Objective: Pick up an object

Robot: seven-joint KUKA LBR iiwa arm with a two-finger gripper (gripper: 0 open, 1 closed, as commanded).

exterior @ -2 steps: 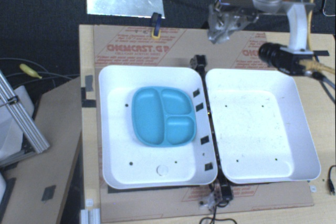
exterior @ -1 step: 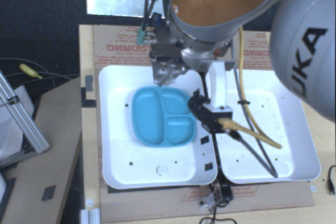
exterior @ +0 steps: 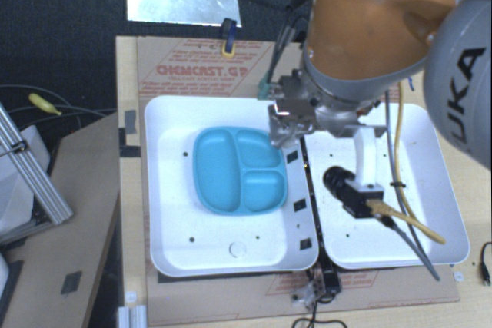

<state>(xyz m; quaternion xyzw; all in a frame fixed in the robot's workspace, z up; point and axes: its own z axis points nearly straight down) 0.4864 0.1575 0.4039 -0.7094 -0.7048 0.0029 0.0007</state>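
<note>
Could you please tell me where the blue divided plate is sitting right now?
In the camera view, the blue divided plate lies flat in the left white bin, toward its right side near the seam between the two bins, with the arm's wrist just above its upper-right corner.

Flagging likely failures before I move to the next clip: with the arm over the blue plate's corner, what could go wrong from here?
1. The tool sits over the upper right rim of the blue divided plate; a wide, shallow plate may slip or tip if pinched at the edge.
2. That corner lies close to the left bin's right wall, so the tool might strike it when descending.
</note>
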